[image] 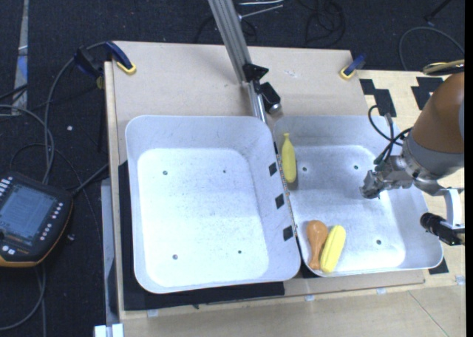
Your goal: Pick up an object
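You are looking down on a bench (222,80) carrying two shallow white bins side by side. The arm (443,125) is reaching in from the right, and its gripper (372,188) is hanging low over the right bin (384,254), near the middle of that bin's floor and a little toward its right edge. From this angle you cannot tell how the gripper is set, and nothing is showing in its grasp.

Three objects are lying in the right bin. A yellow banana (288,160) is resting along the bin's left edge, near the far left corner, just beside the divide between the bins. At the near left corner an orange drumstick-shaped toy (316,241) is lying with a yellow corn-like piece (332,248) touching its right side, both running roughly front to back. All three are sitting well apart from the gripper.

The left bin (199,202) is sitting close against the right one, its right rim overlapping the divide.
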`<state>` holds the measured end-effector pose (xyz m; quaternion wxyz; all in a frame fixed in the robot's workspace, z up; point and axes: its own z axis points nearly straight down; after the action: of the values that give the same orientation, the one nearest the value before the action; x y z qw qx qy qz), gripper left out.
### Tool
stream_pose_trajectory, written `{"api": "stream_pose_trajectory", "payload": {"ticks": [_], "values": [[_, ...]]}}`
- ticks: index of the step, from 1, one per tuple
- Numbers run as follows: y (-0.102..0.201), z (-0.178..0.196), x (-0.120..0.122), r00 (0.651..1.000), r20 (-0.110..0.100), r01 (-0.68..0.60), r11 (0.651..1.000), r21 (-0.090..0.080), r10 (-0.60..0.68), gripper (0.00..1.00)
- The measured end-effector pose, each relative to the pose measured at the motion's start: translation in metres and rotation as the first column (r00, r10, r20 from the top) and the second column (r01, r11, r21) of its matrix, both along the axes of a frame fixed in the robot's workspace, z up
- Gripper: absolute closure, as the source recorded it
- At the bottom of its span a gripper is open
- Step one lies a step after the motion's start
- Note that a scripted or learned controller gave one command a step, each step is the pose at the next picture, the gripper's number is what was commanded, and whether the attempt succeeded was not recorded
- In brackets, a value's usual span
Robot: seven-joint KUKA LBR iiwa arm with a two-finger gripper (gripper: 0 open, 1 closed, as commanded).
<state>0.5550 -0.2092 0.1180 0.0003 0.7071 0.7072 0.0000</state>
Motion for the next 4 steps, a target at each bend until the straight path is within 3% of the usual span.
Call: {"api": "stream_pose_trajectory", "payload": {"ticks": [2, 4], "values": [[0.001, 0.092, 0.003, 1.000, 0.004, 0.000, 1.000, -0.001, 0.000, 1.00], [0.098, 0.098, -0.010, 1.000, 0.000, -0.004, 1.000, 0.001, 0.004, 1.00]]}}
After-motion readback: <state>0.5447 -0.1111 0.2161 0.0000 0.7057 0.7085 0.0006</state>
